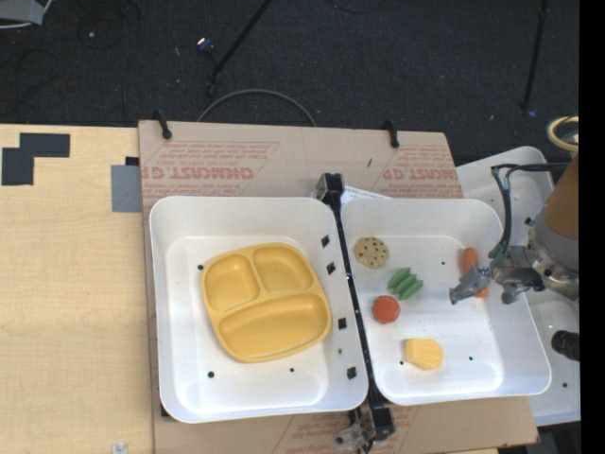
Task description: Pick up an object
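The small orange carrot-shaped toy (470,259) lies at the right bin's (444,386) right edge, just beside the gripper (477,287) — fingers apparently spread, holding nothing. Probably light, stiff, smooth plastic — best pinched across its middle.

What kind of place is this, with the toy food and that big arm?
Probably a robotics lab: a robot arm's claw reaches over two white bins on cardboard, with play food like a cookie, and cables run across the dark floor.

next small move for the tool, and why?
Probably descend straight onto the orange carrot piece: the tool sits right beside it at the right bin's far-right side, while the cookie, green piece and tomato lie farther left.
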Robot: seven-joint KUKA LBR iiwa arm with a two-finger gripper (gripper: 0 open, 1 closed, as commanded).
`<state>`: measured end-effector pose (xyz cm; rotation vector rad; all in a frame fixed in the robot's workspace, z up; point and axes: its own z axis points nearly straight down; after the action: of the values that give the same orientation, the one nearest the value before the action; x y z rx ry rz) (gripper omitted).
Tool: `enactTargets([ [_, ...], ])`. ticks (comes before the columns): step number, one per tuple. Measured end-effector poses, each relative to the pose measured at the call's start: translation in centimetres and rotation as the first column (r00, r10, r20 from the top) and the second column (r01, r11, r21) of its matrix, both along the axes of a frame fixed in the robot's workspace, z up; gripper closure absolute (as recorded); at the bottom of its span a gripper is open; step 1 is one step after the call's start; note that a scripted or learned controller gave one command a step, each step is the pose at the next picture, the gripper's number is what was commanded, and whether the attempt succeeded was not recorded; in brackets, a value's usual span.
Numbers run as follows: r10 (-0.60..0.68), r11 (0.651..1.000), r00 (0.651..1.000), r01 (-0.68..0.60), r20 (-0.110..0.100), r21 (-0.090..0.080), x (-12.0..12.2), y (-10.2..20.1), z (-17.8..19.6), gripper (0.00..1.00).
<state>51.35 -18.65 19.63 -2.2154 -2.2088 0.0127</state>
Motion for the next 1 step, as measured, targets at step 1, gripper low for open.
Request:
enactTargets([
  [1,0.003,1.000,1.000,-0.003,0.012,-0.002,0.30,0.03,0.68,0.00],
])
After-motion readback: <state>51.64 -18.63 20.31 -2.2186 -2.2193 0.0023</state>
